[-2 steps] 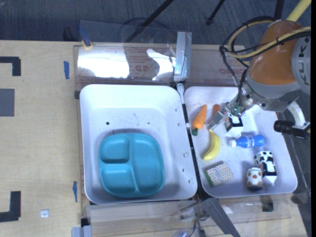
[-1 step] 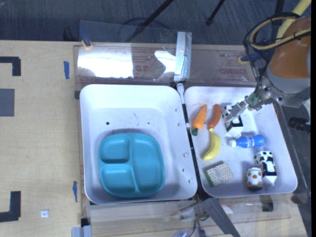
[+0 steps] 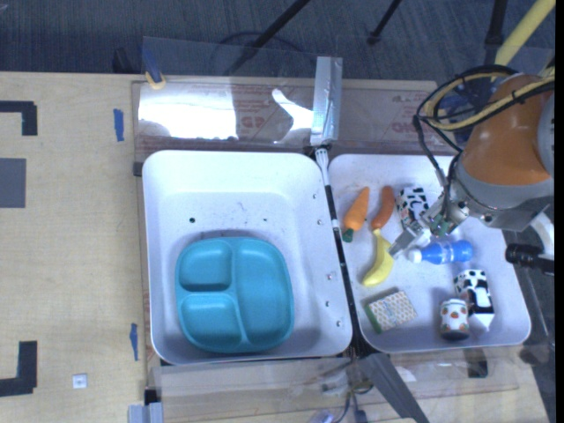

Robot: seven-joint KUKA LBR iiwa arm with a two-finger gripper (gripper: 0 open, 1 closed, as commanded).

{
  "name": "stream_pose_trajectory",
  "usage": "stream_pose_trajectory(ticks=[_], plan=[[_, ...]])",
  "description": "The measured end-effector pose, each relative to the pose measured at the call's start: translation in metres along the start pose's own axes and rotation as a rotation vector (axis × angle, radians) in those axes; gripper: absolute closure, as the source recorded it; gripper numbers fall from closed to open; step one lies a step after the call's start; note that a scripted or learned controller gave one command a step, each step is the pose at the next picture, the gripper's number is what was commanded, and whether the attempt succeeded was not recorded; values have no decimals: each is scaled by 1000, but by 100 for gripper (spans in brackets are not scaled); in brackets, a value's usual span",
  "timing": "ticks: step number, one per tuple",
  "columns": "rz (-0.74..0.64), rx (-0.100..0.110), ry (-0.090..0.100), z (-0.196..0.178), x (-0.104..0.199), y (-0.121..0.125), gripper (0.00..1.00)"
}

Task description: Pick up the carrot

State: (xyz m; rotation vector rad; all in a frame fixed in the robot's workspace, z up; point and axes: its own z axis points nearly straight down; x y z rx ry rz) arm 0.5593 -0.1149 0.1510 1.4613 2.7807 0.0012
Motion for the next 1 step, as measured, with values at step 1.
stream_pose_trajectory(ticks=[1], plan=[[0,0,0,0,0,0,0]])
